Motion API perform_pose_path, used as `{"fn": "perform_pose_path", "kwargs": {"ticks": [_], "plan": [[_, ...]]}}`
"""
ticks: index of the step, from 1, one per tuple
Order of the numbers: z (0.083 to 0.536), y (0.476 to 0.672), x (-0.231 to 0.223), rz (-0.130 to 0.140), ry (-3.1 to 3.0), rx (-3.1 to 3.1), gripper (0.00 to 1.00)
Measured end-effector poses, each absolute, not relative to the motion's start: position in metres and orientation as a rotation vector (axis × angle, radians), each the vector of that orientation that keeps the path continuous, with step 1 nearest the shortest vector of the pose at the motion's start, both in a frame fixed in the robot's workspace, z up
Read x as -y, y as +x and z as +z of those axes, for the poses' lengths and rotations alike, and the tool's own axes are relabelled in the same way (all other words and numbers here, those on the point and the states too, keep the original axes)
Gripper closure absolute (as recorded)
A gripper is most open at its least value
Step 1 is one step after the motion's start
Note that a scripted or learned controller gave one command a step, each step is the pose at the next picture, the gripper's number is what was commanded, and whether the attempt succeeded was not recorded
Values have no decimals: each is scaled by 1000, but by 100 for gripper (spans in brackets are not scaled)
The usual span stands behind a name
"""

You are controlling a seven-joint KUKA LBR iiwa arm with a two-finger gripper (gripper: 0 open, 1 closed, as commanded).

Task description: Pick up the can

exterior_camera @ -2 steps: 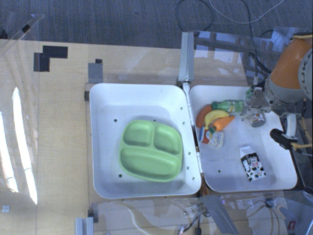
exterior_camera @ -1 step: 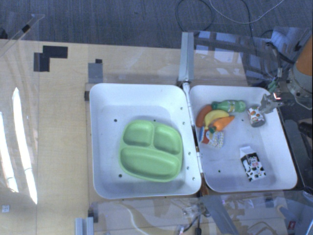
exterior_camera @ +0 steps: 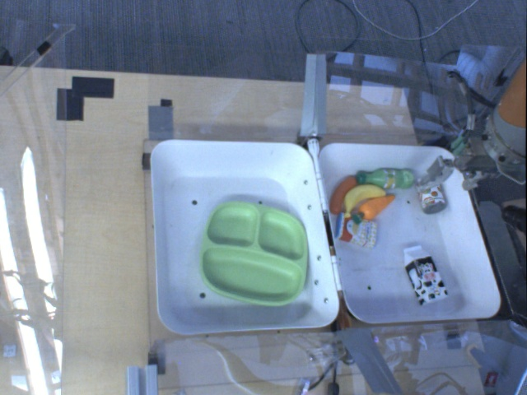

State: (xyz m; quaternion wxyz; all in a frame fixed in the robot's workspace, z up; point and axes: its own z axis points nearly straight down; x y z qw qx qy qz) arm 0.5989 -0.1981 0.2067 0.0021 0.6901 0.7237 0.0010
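Note:
The can (exterior_camera: 431,197) is small and silvery with a dark label. It lies on its side near the far right corner of the right bin (exterior_camera: 461,299). My gripper (exterior_camera: 450,171) hangs just above and beyond the can, over the bin's far right rim, apart from the can. Nothing shows between its tips. The arm with its orange band (exterior_camera: 512,104) comes in from the right edge.
Left of the can lie a green bottle (exterior_camera: 387,177), a banana (exterior_camera: 367,194), a carrot (exterior_camera: 375,207) and a small packet (exterior_camera: 361,234). A black-and-white carton (exterior_camera: 425,280) lies nearer the front. The left bin (exterior_camera: 173,220) holds a green divided plate (exterior_camera: 254,252).

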Motion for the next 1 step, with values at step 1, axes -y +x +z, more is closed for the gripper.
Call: {"fn": "perform_pose_path", "kwargs": {"ticks": [1], "plan": [[267,642,204,3,1877,-2511,0]]}}
